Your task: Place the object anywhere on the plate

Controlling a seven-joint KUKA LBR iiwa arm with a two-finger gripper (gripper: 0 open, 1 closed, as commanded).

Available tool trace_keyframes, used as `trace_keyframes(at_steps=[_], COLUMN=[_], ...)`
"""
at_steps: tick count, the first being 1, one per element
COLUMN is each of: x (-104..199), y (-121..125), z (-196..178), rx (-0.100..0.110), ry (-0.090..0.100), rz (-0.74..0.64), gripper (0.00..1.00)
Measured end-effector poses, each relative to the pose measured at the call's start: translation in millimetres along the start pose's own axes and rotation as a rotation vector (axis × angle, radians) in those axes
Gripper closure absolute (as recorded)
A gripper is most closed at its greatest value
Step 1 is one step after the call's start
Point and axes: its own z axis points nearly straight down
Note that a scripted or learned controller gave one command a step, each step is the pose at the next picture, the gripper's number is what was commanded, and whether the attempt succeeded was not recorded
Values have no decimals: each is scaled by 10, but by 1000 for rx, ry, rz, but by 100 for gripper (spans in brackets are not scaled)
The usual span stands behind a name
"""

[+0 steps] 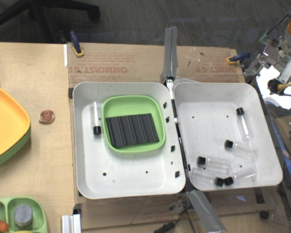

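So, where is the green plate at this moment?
The green plate lies in the left bin, toward its far side, with a dark ribbed block on it and a clear vial just to its left.

Dark carpet floor (194,8) with a black office-chair base (43,4) behind the wooden bench (34,76).

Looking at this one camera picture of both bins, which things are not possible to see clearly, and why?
- Robot arm: cut off by the right edge in the camera view; its tool cannot be made out.
- Clear plastic tubes with black caps in the right white bin: transparent bodies blend into the white floor, so their exact count is uncertain.
- Dark ribbed block on the green square plate: its material is unclear.
- Stacked yellow plates: cut off by the left edge.
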Motion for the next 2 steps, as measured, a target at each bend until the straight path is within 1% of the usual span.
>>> trace_keyframes(at_steps=[1, 2], x=[-27, -100], y=[-26, -89], z=[7, -36], rx=[1, 3], ry=[-1, 0], rz=[34, 180], gripper=[0, 0])
